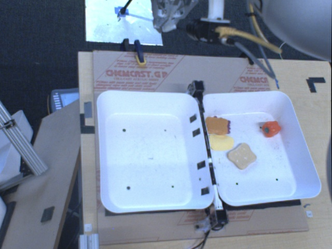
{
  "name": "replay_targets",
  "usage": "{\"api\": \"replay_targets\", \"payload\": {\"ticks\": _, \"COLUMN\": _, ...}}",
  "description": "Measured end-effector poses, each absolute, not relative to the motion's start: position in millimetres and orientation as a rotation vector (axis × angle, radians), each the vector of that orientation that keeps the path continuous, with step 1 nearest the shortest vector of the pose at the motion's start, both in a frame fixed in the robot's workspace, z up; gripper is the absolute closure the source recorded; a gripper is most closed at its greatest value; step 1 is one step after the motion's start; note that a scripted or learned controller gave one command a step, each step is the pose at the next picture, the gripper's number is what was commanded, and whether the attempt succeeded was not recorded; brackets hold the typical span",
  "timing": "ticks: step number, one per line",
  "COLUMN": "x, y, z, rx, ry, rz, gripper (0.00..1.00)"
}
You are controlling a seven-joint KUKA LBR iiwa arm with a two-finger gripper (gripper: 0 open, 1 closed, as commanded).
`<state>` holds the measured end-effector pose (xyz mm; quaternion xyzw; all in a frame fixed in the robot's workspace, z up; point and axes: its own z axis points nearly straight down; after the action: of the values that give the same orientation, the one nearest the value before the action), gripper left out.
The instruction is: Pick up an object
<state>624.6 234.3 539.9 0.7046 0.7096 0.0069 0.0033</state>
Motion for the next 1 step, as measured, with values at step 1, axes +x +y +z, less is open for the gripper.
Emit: {"api": "replay_targets", "payload": {"ticks": 1, "x": 653.2, "y": 233.9, "z": 535.0, "rx": 2.218, "ry": 2.222, "rz": 0.005, "gripper": 1.0}}
